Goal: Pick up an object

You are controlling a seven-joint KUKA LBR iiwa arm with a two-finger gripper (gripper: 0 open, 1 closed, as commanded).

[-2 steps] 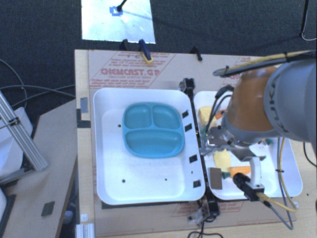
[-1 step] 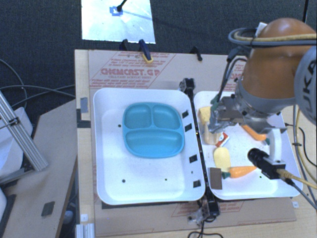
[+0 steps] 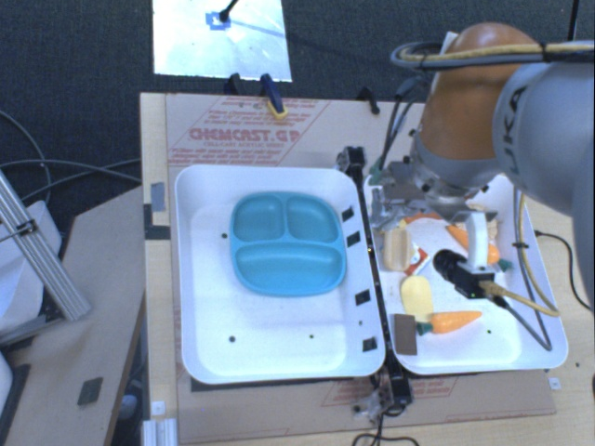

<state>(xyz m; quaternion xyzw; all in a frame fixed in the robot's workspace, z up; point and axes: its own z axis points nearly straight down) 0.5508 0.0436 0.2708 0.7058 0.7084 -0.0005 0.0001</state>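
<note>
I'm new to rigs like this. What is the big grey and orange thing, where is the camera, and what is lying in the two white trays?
The big grey and orange thing is a robot arm, reaching in from the right. Its grasping tool hangs low over the far left part of the right bin. This view does not show it holding anything.

There is one camera, fixed above the bench and looking down at a slant.

The left bin holds a blue divided plate. The right bin holds small toy foods: an orange carrot, a yellow piece, a tan piece, and a brown block near its front left corner.

The job is simply to pick one thing up.
</note>
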